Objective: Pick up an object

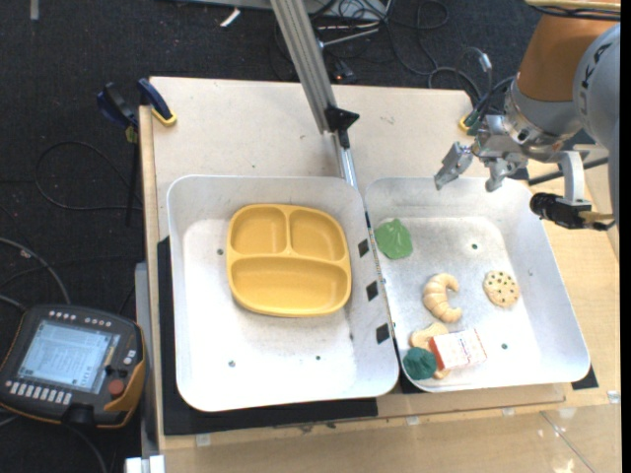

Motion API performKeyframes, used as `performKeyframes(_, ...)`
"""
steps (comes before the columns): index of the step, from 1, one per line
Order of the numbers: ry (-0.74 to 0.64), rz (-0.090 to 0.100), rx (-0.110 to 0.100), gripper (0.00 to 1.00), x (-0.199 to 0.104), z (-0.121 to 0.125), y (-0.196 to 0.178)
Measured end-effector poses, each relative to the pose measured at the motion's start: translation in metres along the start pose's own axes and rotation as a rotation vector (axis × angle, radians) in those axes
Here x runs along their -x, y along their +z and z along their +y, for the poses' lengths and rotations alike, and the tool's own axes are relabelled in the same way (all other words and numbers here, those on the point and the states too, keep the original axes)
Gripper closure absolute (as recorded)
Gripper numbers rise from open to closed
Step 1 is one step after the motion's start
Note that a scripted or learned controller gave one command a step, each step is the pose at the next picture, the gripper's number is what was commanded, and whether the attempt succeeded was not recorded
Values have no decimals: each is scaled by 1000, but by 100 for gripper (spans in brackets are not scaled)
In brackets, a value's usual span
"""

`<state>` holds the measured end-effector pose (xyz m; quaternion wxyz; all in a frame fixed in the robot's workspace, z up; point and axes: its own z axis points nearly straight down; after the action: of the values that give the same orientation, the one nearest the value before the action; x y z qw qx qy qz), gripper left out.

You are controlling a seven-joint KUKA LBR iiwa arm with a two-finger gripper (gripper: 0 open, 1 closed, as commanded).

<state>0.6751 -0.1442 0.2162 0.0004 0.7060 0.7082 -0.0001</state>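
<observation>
Croissant [443, 297] lies mid right bin [552, 294], with cookie [501, 288], green leaf [393, 238] and small carton [459, 350] spread apart, so you have clearance. Your tool [475, 169] hovers released, empty, above the bin's far edge.

A single fixed camera looks down at a slant from above the bench [246, 116], taking in both white bins [197, 363] from moderate distance.

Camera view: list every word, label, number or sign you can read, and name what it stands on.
None can be read.
Small red and white box: print on it, too blurred to read.
Teach pendant: lit screen and keys, too small to read.
Yellow divided plate: no markings seen.
</observation>
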Motion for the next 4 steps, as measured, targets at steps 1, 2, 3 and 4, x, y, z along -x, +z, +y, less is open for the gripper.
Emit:
performKeyframes(1, 0, 0, 0, 0, 0, 0, 0)
performKeyframes(2, 3, 1, -6, 0, 2, -7, 63)
performKeyframes(3, 3, 1, -5, 0, 1, -8, 117)
performKeyframes(4, 2, -1, 2, 100, 1, -6, 102)
